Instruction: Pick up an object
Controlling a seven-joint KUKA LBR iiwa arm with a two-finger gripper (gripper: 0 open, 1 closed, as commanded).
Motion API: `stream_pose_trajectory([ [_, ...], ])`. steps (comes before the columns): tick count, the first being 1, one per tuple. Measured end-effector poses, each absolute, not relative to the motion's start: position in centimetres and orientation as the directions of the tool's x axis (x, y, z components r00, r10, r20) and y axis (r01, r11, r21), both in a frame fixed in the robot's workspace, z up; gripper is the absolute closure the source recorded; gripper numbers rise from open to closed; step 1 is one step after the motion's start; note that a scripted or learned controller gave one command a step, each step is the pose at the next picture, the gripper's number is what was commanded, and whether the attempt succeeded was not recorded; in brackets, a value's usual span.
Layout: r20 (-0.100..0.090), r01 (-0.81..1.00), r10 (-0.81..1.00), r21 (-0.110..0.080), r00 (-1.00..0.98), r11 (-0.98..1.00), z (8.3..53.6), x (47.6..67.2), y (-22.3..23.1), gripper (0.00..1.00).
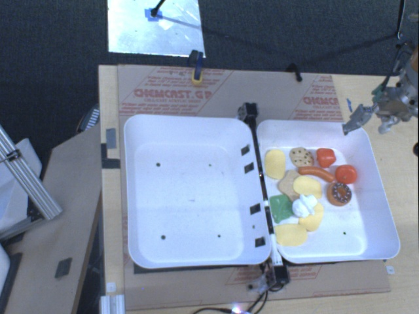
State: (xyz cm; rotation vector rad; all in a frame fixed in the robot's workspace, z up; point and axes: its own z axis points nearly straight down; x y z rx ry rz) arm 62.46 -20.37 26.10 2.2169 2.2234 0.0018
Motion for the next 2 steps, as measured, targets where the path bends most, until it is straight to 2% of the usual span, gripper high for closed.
stream_pose_trajectory([
  [1,0.006,1.0,1.0,-0.009,-0.011,0.011,11.4,64.8,-12.2,0.0],
  [2,-0.001,1.0,1.0,0.006,-0.006,0.006,13.5,65.1,-12.9,1.0],
])
